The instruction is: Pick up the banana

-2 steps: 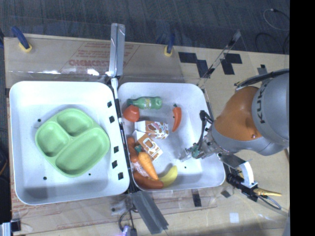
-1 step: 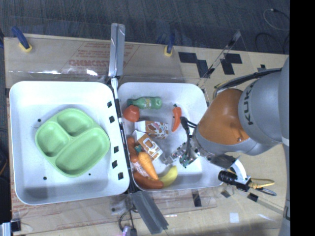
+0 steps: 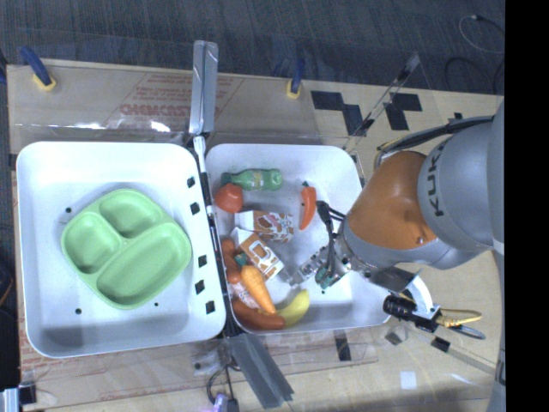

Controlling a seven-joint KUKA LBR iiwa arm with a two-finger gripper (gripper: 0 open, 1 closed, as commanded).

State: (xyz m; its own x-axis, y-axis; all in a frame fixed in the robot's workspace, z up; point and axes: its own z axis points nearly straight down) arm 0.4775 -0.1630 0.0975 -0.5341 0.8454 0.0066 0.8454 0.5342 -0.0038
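The arm looms biggest, grey with its orange band, reaching into the right bin. The banana lies just left of and below the end effector, close but apart, at the bin's near edge. Can't tell how the end effector's set, honestly. A carrot lies beside the banana. The green plate sits way off left.
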